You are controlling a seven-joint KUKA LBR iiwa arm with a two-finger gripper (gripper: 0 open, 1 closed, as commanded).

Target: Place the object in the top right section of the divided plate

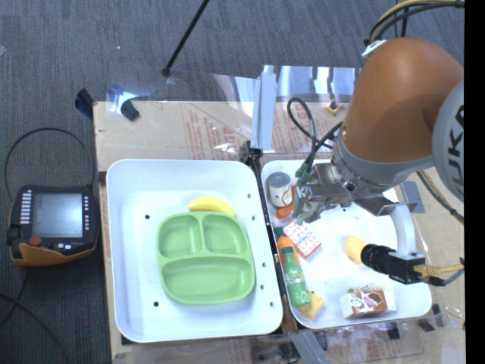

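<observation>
We see the gripper (307, 207) low in the right bin (409, 298), just above a small red-and-white box (302, 239). We cannot tell which thing it wants. The box looks light and stiff; pinch its flat sides. The green divided plate (205, 258) waits in the left bin (136, 203).

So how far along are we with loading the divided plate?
Nothing looks done: the green divided plate in the left bin has nothing in its top right section, and the banana lies just behind its rim. In hand: the gripper is over the right bin, above the small red-and-white box. Left: grasp an object, carry it across, release.
</observation>
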